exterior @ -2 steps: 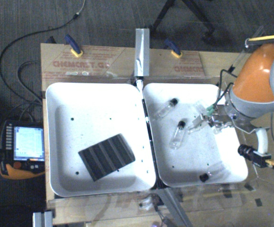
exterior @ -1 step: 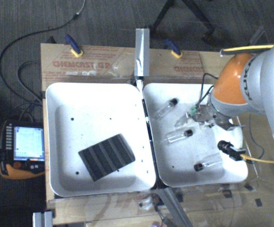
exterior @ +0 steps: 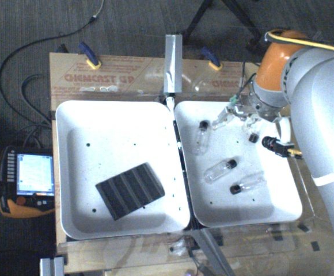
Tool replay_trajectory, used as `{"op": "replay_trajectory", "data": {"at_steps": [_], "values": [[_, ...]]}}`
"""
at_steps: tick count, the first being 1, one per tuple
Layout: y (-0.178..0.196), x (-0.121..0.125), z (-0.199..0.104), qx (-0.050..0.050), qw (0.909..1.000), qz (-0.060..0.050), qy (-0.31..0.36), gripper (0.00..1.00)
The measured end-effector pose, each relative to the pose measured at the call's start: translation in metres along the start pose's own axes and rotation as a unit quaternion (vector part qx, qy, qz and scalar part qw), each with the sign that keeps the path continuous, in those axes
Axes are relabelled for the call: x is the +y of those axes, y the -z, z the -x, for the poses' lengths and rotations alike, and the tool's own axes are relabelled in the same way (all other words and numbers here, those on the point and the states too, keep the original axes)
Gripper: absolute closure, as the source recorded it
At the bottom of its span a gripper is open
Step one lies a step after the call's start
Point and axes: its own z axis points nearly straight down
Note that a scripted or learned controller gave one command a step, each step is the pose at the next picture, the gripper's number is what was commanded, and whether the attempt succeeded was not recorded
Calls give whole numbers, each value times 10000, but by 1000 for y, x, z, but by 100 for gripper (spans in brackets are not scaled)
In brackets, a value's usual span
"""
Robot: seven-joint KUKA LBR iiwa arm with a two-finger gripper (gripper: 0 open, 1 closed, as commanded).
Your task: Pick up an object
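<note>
The gripper [exterior: 236, 112] hovers over the far end of the right bin [exterior: 282, 211], fingers apart and holding nothing. Three small bottles lie there; the nearest bottle [exterior: 200, 135] sits just left. It looks like the approach step: next, drop and close.

Arm [exterior: 317, 108] cut off at right edge.

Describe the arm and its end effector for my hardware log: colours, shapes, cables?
The arm is bulky, rounded and light grey, with an orange band above the wrist and a yellow cable looped over it. The end effector is a small, pale metallic assembly with dark fittings.
</note>
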Motion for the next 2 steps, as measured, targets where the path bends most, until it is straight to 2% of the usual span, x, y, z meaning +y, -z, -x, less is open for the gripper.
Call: {"op": "replay_trajectory", "data": {"at_steps": [1,2], "values": [[2,-45,-65,15,10000,4,30,0],[9,-154,19,27,9991,-54,426,0]]}}
